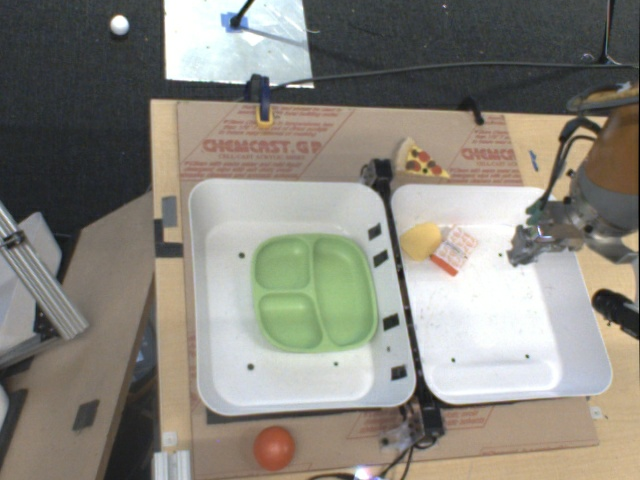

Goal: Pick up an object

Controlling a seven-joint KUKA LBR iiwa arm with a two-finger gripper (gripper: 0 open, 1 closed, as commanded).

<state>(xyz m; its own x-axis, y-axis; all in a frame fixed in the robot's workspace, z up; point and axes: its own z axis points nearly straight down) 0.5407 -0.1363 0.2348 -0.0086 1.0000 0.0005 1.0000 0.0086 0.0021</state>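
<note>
In the right bin (500,368) lie a yellow lemon-like object (420,238) and a small red-and-white packet (453,250), side by side near the bin's far left corner. My gripper (521,249) hangs over the right bin's far right part, to the right of the packet and apart from it. Nothing shows between its fingers. A green divided plate (312,290) lies in the middle of the left bin (225,368).
A toy pizza slice (421,161) lies on the board behind the right bin. A red ball (274,447) sits on the bench in front of the left bin. A blue-and-yellow clamp (261,101) grips the board's far edge. The arm (605,178) enters from the right.
</note>
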